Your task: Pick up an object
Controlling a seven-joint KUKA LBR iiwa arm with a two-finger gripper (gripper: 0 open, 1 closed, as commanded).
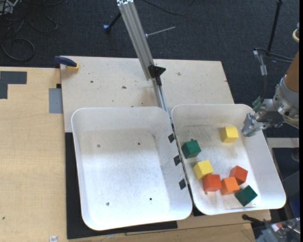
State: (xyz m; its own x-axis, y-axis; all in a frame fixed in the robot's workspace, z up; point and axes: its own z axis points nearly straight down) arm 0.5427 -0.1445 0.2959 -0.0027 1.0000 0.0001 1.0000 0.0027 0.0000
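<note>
Camera view — right bin [272, 175], seven cubes [229, 134]

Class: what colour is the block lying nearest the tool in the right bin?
Yellow block, seen in the camera view.

Two white bins [126, 116], two yellow cubes [229, 133], two green cubes [191, 148], three orange-red cubes [230, 185].

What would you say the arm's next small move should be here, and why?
Probably shift the gripper a little left and down over the yellow block. It sits at the right bin's right rim, nothing is held, and that block lies nearest, apart from the others.
</note>
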